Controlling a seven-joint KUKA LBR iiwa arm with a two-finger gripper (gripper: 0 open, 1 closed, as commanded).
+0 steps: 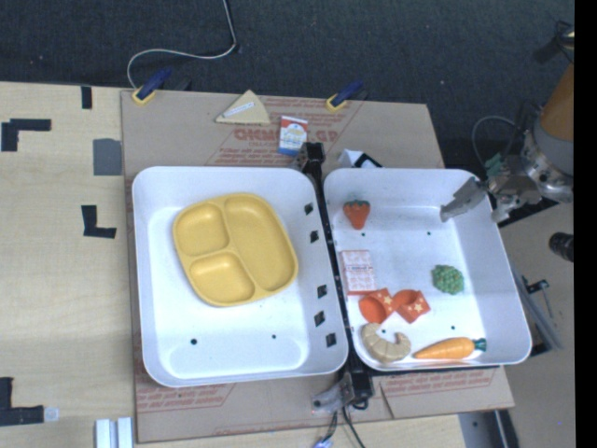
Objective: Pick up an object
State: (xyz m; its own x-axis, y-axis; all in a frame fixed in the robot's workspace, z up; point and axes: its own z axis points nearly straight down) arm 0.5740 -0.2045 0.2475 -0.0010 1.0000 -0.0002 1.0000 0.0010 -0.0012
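Observation:
The right bin (pixel 410 236) holds several small things. A red strawberry (pixel 355 213) lies near its back left, and a pink printed card (pixel 358 271) sits below it. Two red pieces (pixel 394 304) lie at mid-front, with a green broccoli floret (pixel 448 279) to their right. A beige pastry (pixel 384 343) and an orange carrot (pixel 448 348) rest along the front wall. My gripper (pixel 474 197) hangs over the bin's back right rim, above and apart from all of them, with nothing seen in it.
The left bin (pixel 154 250) holds a yellow divided plate (pixel 233 247). Behind the bins on the cardboard lie a small red-and-white box (pixel 293 136) and a tan wedge (pixel 244 108). Clamps (pixel 347 92) and a cable sit at the back edge.

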